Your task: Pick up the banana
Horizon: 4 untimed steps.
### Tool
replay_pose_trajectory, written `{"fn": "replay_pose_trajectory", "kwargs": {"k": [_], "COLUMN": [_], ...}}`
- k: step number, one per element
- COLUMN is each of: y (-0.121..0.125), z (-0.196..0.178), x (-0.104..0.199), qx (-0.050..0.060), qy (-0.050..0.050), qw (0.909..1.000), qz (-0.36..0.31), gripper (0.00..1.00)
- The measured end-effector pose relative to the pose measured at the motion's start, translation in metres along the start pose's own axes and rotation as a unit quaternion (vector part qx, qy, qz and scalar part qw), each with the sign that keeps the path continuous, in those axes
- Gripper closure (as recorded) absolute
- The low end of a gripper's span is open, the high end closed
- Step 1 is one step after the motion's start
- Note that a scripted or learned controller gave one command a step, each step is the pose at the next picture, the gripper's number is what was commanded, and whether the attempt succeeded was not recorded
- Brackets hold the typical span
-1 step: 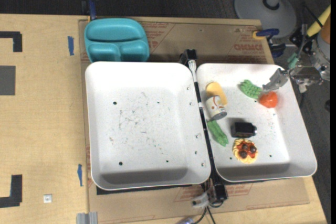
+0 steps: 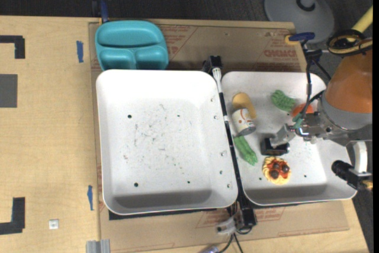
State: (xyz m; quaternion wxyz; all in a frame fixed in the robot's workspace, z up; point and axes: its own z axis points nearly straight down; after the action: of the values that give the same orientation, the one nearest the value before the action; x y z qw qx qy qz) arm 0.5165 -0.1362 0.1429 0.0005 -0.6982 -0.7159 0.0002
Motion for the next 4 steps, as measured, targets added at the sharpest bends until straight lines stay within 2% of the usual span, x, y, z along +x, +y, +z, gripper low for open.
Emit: {"fn": "replay_pose_trajectory", "kwargs": {"k": [1,2,3,4], "y": [-0.034,0.011,-0.033,0.036], "z": [0.058,-0.079,0.056,0.057], "x": [0.043,-0.01,-0.006,0.035], "qx": [0.0,-0.002,-0.003,-0.002], "qy": [0.001,-0.001,-0.001,0.0], "qw": [1.0,0.9998,0.9989,0.9986], "qz": [-0.007,0.02,0.047,-0.053], "gripper": [0.0,0.0,0.0,0.0]}}
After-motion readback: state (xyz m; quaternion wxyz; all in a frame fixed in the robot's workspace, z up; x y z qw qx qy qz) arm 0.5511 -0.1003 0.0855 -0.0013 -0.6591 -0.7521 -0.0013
